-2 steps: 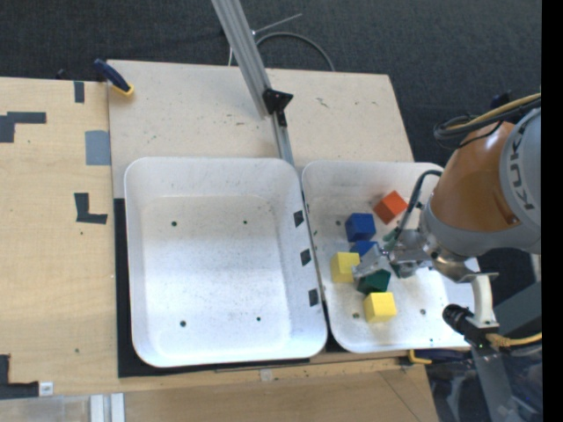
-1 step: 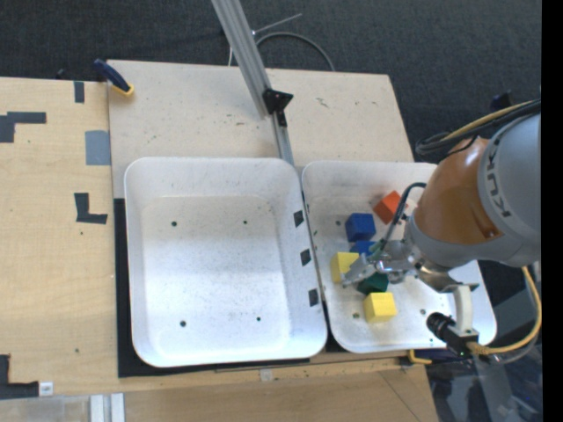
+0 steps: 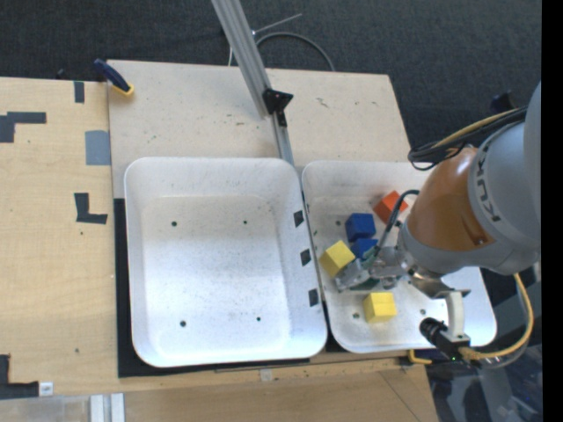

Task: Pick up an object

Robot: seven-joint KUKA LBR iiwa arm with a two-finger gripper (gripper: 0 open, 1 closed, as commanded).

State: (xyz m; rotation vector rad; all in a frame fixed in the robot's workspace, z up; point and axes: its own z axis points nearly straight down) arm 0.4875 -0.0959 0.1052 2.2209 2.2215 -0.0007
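My gripper (image 3: 362, 272) is low in the right bin (image 3: 457, 323), at the end of the grey arm with its orange band. It sits among small blocks. A yellow cube (image 3: 338, 256) lies just to its upper left, touching or nearly touching it. A blue block (image 3: 359, 226) and a second blue piece (image 3: 366, 247) lie right above it. A second yellow cube (image 3: 380, 306) rests just below it, apart from it. An orange block (image 3: 388, 206) lies further back, partly behind the arm's cable.
The left bin (image 3: 141, 236) stands beside the right one, sharing a middle wall. A metal pole (image 3: 251, 55) slants over the bench to the bins' back edge. A blue and yellow tool (image 3: 113, 76) lies at the bench's far left corner.
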